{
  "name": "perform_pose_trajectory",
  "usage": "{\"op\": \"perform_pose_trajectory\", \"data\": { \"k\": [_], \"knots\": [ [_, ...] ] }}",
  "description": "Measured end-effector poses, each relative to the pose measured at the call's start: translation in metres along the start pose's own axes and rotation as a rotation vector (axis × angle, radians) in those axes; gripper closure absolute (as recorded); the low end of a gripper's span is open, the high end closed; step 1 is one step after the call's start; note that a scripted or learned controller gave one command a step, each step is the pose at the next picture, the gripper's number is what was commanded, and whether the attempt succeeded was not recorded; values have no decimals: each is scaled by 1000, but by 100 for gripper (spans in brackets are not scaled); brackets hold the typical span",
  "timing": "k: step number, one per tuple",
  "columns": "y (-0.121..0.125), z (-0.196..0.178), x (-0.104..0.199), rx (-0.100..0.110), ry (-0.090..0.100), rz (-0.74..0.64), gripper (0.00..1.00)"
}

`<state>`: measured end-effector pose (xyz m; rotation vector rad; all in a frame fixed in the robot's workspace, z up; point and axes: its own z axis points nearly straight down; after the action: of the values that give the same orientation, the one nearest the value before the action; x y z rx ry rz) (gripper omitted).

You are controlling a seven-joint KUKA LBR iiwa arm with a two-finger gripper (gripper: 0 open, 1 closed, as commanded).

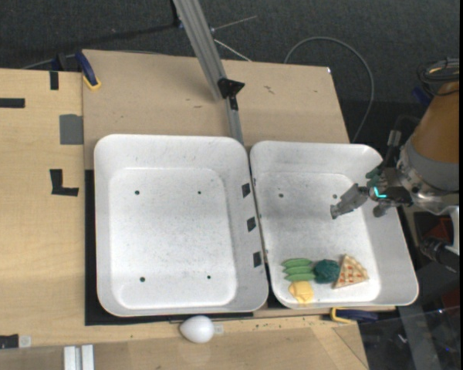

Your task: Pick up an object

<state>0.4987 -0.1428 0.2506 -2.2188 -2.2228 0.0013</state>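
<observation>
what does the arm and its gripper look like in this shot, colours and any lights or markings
The arm enters from the right as a rounded orange section above a grey and silver wrist ring. Below it sits dark, blocky wrist hardware with a small teal-green light. The gripper is slim and dark grey, jutting out to the left over the right bin. No lettering or markings are legible at this resolution.

gripper hovering over right bin, toy food cluster incl. pizza slice at its front edge, white egg on bench
</observation>
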Motion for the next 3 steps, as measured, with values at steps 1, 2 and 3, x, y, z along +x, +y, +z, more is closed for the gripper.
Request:
{"op": "perform_pose_trajectory", "data": {
  "k": [1,2,3],
  "knots": [
    [-4,47,8,5,1,1,0],
    [-4,112,11,7,2,1,0],
    [-4,164,11,0,-2,2,0]
  ]
}}
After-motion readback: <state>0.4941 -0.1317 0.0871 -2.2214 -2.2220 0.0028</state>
